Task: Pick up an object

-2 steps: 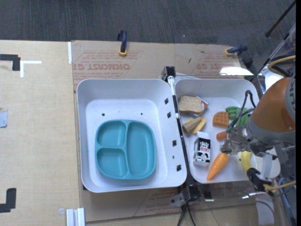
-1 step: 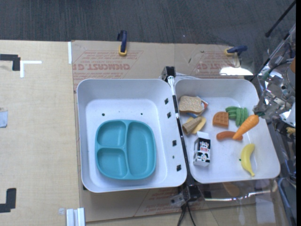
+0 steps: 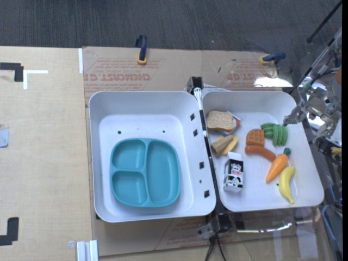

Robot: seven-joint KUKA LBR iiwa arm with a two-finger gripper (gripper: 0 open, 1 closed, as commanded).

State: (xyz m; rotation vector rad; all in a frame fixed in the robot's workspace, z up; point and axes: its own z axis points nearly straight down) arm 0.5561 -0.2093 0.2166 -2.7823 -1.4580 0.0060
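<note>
Claw (image 3: pixel 298 117) hovering at right bin's (image 3: pixel 304 197) three o'clock rim; grip state unclear. Nearest: green ridged plastic toy vegetable (image 3: pixel 275 132), lying just at its eight o'clock. Probably light, stiff, slick; pinching across the narrow middle seems best.

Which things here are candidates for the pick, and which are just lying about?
For the job:
sandwich
cheese wedge
milk carton
waffle
sausage
green beans
carrot
banana
gripper

Lying about:
teal divided plate
blue clamps
</note>
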